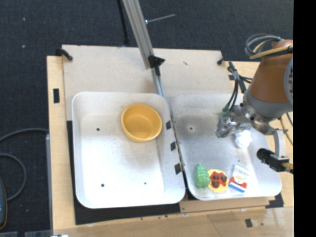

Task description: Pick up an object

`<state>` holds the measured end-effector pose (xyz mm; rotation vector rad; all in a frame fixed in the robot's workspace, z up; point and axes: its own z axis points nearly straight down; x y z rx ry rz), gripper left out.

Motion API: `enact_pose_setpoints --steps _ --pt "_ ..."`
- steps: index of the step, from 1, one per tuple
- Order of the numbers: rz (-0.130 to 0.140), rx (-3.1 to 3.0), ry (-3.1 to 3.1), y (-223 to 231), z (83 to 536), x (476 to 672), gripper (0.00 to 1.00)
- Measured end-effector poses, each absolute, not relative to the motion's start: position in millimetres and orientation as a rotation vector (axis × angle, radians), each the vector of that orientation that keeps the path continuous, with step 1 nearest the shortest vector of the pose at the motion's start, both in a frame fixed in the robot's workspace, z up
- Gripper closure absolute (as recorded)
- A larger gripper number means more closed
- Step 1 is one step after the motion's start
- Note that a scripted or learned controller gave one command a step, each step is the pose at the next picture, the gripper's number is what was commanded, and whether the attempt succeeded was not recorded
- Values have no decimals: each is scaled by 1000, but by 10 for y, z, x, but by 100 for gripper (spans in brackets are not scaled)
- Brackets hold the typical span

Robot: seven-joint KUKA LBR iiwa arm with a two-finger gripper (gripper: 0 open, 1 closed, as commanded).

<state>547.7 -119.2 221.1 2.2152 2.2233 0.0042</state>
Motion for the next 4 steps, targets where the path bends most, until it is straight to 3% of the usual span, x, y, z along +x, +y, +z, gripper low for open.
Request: enact_pose_setpoints --steps 3,4 --pt "3 2213 2229 143 2434 5789 100" --pt "3 2212 2230 719 2381 5995 100"
